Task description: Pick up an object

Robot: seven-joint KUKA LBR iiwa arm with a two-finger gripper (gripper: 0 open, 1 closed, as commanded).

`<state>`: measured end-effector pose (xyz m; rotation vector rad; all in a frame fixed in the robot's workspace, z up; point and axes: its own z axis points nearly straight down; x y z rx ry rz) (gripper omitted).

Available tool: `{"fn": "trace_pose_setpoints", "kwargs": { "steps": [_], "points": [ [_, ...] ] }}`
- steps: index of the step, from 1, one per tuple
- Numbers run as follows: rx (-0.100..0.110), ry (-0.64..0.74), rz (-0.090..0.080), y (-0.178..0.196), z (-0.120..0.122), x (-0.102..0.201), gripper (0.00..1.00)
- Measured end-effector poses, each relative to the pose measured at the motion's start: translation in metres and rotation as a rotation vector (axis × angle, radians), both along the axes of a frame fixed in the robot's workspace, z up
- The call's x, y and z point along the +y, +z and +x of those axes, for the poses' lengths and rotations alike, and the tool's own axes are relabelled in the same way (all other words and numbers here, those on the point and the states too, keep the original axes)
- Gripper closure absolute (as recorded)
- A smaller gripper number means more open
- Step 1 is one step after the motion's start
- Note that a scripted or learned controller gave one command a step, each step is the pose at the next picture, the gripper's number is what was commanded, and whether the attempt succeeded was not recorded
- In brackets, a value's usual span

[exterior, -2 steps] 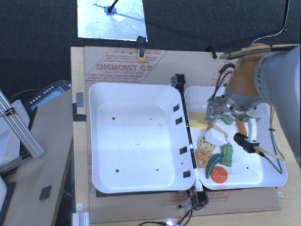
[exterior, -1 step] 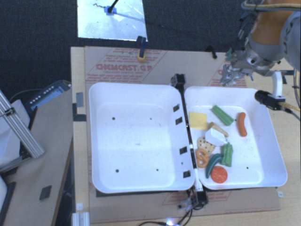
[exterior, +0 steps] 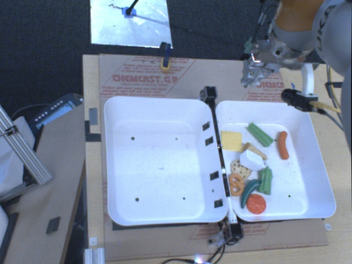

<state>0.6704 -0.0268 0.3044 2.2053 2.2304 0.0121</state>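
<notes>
Worktop (exterior: 93, 164) first — it carries two shallow white plastic bins side by side. I read the left bin (exterior: 159, 158) as the drop side, while the right bin (exterior: 313, 164) holds every candidate, bunched toward the divider. My grey arm with its orange band (exterior: 300, 10) hangs above the right bin's far rim, clear of the pile, gripper (exterior: 254, 77) pointing down, carrying nothing; whether the fingers are spread I cannot tell. Candidates: yellow block (exterior: 231, 141), green pod (exterior: 259, 134), orange sausage (exterior: 282, 145), red tomato (exterior: 256, 203).
</notes>
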Motion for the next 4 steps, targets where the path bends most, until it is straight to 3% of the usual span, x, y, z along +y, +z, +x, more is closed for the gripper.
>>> {"fn": "trace_pose_setpoints", "kwargs": {
  "steps": [1, 2, 3, 4],
  "points": [
    [0.001, 0.001, 0.001, 0.048, -0.009, 0.068, 1.0],
    [0.003, 0.003, 0.003, 0.106, -0.063, 0.155, 1.0],
    [0.01, -0.016, -0.005, 0.051, -0.03, 0.08, 1.0],
    [0.002, -0.001, 0.001, 0.1, -0.039, 0.141, 1.0]
  ]
}}
